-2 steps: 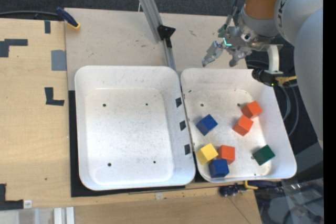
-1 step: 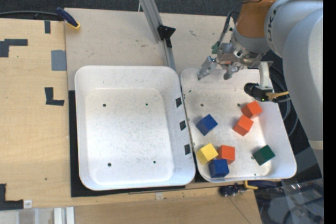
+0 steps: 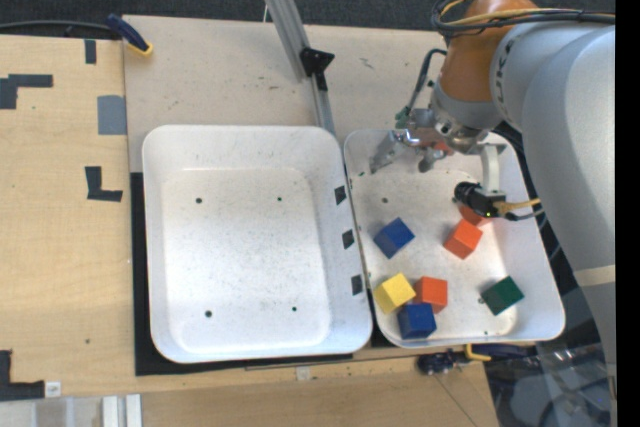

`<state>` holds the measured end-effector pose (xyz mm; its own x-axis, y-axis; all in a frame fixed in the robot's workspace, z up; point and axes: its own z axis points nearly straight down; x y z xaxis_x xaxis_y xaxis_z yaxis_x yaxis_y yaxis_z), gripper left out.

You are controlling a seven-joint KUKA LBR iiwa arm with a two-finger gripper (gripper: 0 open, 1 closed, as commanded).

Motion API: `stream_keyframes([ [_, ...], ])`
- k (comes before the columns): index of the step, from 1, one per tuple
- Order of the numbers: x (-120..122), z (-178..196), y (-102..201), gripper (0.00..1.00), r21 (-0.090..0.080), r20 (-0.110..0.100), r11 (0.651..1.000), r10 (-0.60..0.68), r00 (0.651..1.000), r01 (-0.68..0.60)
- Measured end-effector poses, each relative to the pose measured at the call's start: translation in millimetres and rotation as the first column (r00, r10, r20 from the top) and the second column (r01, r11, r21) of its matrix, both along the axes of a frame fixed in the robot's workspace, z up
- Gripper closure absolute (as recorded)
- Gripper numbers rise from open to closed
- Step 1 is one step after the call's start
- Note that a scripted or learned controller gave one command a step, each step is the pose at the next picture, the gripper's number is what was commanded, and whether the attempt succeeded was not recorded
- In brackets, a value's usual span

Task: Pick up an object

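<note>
the gripper [image 3: 404,153] hangs over the far end of the right bin [image 3: 535,315], its two fingers spread apart and holding nothing. below it in that bin lie six small cubes: a blue cube [image 3: 394,237] near the middle, an orange cube [image 3: 463,239] just right of it, and toward the near edge a yellow cube [image 3: 395,291], a second orange cube [image 3: 433,291], a second blue cube [image 3: 417,320] and a green cube [image 3: 502,295]. the left bin [image 3: 245,245] sits beside it on the worktop [image 3: 60,255].
</note>
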<state>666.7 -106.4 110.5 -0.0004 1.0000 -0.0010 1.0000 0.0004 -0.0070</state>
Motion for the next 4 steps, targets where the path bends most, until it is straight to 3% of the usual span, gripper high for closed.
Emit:
stream_keyframes([
  [1, -0.8, -20.1, 0.7, 0.00, 0.000, 0.003, 1.000, 0.001, 1.000, -0.001],
  [2, 0.1, -8.7, 1.9, 1.00, 0.000, 0.005, 1.000, 0.003, 1.000, -0.003],
  [4, 0.0, 98.0, 1.6, 1.00, 0.000, 0.012, 1.000, 0.001, 1.000, -0.001],
])
